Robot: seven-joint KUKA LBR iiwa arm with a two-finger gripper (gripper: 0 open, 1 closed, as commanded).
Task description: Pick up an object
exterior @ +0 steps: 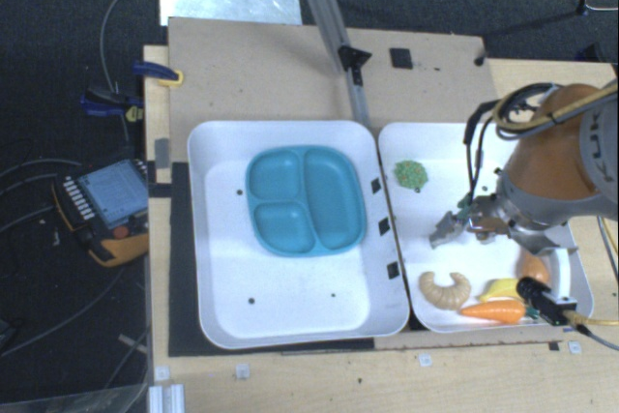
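Note:
My gripper [445, 231] hangs over the middle of the right bin [440, 145], above bare white floor, with nothing seen held in it. A green leafy piece [411, 174] lies up and to the left of it, near the bin's far left corner. Below the gripper, a tan croissant [445, 289] rests against the front wall. To its right lie an orange carrot [494, 310], a yellow piece [501, 287] and a small orange piece [533, 268], partly under the arm's wrist.
The left bin [290, 300] holds a blue divided plate [305, 200]. A grey pole [329, 10] slants down to the bins' shared far edge. The arm's orange-banded body [556, 155] covers the right bin's right side.

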